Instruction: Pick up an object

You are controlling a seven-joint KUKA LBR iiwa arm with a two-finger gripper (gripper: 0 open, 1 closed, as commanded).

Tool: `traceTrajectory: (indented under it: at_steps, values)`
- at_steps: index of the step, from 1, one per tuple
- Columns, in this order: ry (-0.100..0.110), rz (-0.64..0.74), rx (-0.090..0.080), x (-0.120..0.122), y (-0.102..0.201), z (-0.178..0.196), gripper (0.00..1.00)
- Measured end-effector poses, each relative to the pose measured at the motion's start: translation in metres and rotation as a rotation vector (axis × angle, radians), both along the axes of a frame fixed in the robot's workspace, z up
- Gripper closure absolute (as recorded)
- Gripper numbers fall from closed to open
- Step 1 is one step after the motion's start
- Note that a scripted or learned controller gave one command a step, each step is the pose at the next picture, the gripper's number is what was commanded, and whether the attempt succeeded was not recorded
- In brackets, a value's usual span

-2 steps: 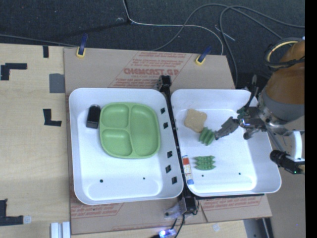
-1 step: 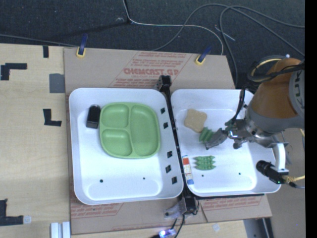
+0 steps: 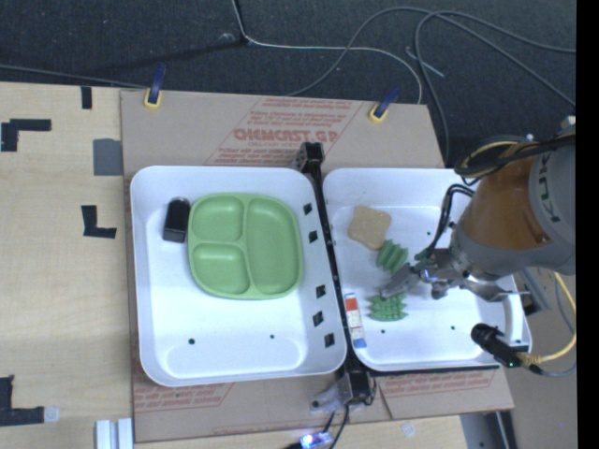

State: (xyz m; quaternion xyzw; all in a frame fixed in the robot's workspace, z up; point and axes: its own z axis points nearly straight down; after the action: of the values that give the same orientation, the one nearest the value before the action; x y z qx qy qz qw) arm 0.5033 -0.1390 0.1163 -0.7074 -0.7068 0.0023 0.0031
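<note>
- Light is even and fairly bright, falling from above; the white bins [image 3: 225, 344] come close to washing out.
- Shadows are soft and short, as under the green tray [image 3: 247, 246] and the arm [image 3: 510, 218].
- The whole frame is a little soft and grainy; small things in the right bin lack crisp edges.
- The dark floor [image 3: 112, 17] above the table stays dim.

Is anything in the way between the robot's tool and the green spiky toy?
Nothing visible. The tool sits in the right bin, right beside the green spiky toy, with just bare bin floor between them.
</note>
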Motion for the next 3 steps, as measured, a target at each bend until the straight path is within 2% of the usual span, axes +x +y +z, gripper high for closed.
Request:
traceTrajectory:
  at_steps: [1, 2, 3]
  values:
    - [-0.011, -0.001, -0.001, 0.002, 0.0, -0.03, 0.0]
    - [-0.018, 0.001, -0.001, 0.004, 0.001, -0.018, 1.0]
    - [-0.01, 0.002, -0.002, 0.007, 0.001, 0.024, 1.0]
